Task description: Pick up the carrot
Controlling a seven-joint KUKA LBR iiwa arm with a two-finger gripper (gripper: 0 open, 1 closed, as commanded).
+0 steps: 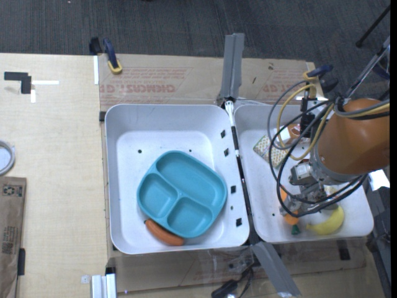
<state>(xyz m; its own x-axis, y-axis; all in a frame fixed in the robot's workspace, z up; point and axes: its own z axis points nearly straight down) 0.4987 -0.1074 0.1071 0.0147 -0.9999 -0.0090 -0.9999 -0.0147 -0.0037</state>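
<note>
Two shallow white bins are sitting side by side on a cardboard-covered bench, seen from above at a slant. The left bin is holding two things: one blue divided plate with three compartments, lying flat near the middle, and one orange-red sausage-shaped piece that is peeking out from under the plate's near edge.

The right bin is crowded by the one robot arm, which is reaching in from the right with its orange band showing large and a tangle of black and yellow cables looping around its wrist. The gripper is hanging low over the near part of this bin; cables and the wrist body are covering it, so I cannot tell how it is set.

The carrot is lying in the right bin, just under and beside the gripper: an orange body with a small green tip pointing toward the near rim. Whether the gripper is touching it is not clear. One yellow banana is curving just to the carrot's right, near the bin's front edge. One pale patterned piece, like a small cloth or sponge, is lying farther back in the same bin.

On the bench to the left, one roll of tape is resting at the edge.
</note>
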